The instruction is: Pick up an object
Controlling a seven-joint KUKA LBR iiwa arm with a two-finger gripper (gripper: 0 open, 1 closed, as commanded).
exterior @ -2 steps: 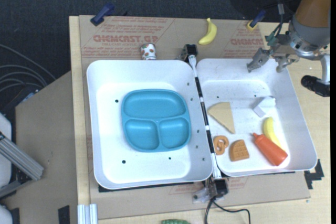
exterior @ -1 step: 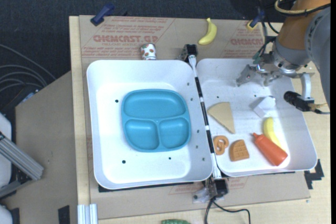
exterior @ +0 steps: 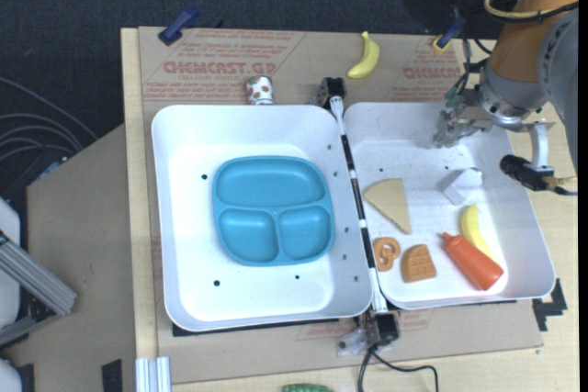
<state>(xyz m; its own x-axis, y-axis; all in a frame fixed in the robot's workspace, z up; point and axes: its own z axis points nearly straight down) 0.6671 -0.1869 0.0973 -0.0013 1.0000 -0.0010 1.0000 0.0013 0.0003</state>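
Gripper (exterior: 452, 126) hangs at the upper right of the frame over the right bin (exterior: 514, 289), its opening impossible to tell. Nearest, at right of centre, lies a small grey block (exterior: 459, 185): probably light, stiff, best pinched across its flat sides.

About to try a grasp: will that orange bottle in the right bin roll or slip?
The orange bottle lies on its side and looks round, so a nudge would probably roll it. It looks smooth, perhaps slippery. The yellow banana beside it may block rolling that way.
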